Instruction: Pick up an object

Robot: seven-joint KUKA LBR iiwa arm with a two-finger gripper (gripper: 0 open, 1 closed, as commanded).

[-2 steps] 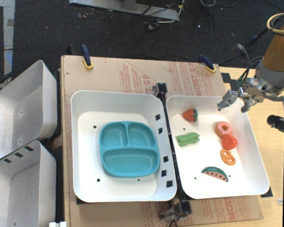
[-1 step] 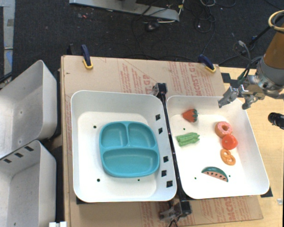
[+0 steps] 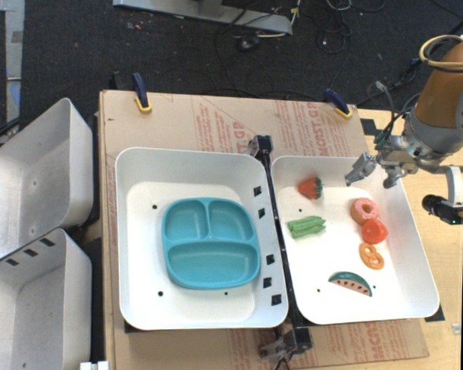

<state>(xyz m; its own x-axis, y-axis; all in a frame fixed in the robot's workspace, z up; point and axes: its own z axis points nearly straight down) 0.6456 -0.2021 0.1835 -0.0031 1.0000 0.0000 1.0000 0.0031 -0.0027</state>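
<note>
Strawberry, upper left of right bin, looked light, rigid; spread-fingered empty gripper should pinch its middle.

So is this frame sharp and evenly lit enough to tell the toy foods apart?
Camera view: sharp and evenly lit, soft shadows only; strawberry, green beans, donut and watermelon slice read clearly in the right bin; the gripper is slightly soft.
</note>
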